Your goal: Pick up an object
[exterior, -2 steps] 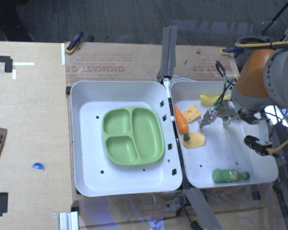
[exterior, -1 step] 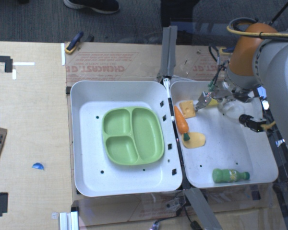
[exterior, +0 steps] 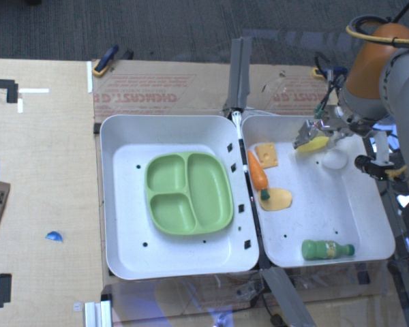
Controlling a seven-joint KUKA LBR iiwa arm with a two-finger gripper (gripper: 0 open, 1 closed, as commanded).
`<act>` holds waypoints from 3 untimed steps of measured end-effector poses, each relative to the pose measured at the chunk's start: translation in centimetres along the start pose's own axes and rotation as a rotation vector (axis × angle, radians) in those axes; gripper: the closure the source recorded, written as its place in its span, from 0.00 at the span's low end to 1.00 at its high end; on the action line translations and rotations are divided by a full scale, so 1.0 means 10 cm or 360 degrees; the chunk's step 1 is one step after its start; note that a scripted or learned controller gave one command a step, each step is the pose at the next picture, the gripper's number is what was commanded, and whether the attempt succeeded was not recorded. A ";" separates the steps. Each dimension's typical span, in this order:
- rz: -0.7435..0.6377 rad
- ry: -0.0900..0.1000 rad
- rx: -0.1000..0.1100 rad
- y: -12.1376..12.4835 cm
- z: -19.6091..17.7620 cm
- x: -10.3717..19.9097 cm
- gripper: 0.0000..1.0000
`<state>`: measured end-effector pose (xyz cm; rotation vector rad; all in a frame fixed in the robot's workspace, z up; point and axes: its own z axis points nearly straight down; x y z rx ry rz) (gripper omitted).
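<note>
My gripper (exterior: 308,140) hangs over the back of the right bin (exterior: 368,210), shut on a small yellow object (exterior: 314,144) that shows between its fingers. Just right of it a white rounded object (exterior: 335,159) lies on the bin floor. An orange carrot (exterior: 258,172) and an orange square piece (exterior: 266,155) lie by the bin's left wall. A pale yellow piece (exterior: 277,199) with a small green bit (exterior: 264,195) lies below the carrot. A green bottle (exterior: 327,250) rests on its side near the front edge.
The left bin (exterior: 123,182) holds a green divided plate (exterior: 189,193). A grey divider post (exterior: 239,73) stands behind the gap between the bins. Cables and a black fitting (exterior: 372,165) run along the right bin's right side. A blue clamp (exterior: 106,57) lies on the cardboard behind.
</note>
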<state>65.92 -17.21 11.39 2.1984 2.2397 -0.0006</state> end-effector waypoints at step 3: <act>0.0024 0.0001 0.0003 0.01 -1.32 0.58 1.00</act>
